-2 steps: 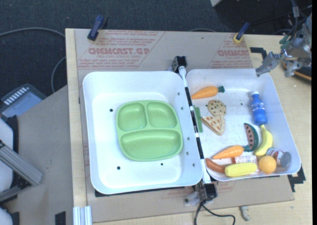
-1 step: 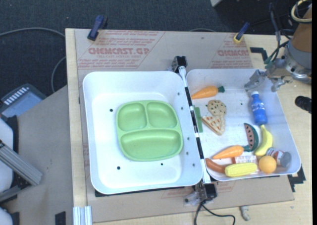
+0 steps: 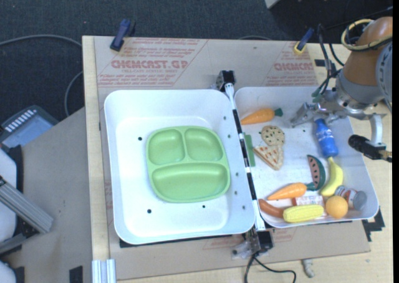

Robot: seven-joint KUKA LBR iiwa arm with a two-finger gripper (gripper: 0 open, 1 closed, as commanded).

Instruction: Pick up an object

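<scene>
The right bin holds several toy foods. Among them are a carrot, a cookie, a sandwich wedge and a blue bottle. Nearer the front lie a watermelon slice, a banana, a second carrot, a corn cob, a sausage and an orange. My gripper hangs over the bin's far right part, just above the blue bottle's top end. Nothing shows in its grasp.
The left bin holds a green divided plate. A black divider rail runs between the bins. The arm's grey body with its orange band fills the upper right. Blue clamps sit at the board's back edge.
</scene>
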